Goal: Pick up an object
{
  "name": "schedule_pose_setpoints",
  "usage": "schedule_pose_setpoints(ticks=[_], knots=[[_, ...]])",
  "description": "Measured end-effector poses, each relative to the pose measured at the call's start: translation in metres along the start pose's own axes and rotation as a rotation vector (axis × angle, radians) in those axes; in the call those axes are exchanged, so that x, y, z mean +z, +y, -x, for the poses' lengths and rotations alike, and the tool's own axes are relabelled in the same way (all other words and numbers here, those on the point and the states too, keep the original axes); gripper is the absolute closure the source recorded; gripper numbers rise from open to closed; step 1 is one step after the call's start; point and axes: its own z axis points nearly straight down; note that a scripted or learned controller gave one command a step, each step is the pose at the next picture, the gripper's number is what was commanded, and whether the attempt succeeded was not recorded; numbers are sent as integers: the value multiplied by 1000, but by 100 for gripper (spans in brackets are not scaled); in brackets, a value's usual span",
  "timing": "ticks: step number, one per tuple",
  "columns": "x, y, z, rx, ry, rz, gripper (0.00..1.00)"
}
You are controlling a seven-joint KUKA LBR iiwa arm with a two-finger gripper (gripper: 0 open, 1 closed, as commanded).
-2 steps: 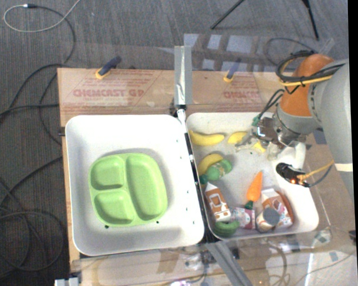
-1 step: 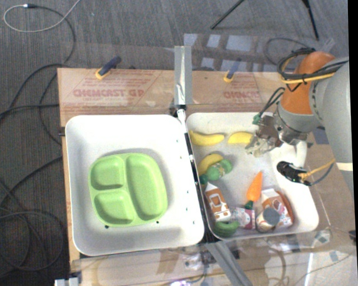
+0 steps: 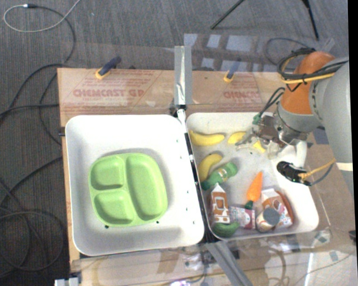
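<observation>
**Gripper low in the right bin, nothing lifted yet**

The gripper (image 3: 256, 137) sits at the far side of the right bin (image 3: 307, 214), down among the yellow pieces there; a small yellow item (image 3: 237, 137) lies just beside it and a banana (image 3: 207, 138) a little further to the left; whether it is wide, narrow or closed on anything I cannot tell, since wrist and cabling blur the tip.

The other candidates lie loose on the bin floor: a second banana (image 3: 209, 163), a green bottle (image 3: 220, 174), a carrot (image 3: 254, 188), a small carton (image 3: 219, 204) and a round tin (image 3: 269, 215); the left bin (image 3: 79, 134) carries a green divided tray (image 3: 128, 189).

In my judgement the task is at the reach-and-grasp stage; no object is seen raised, so closing, lifting and confirming the hold all remain.
</observation>
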Motion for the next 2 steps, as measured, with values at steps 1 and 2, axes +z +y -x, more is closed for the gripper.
schedule_pose_setpoints(ticks=[1, 2], knots=[[15, 45, -9, 14, -5, 1, 0], [4, 47, -9, 12, -12, 8, 100]])
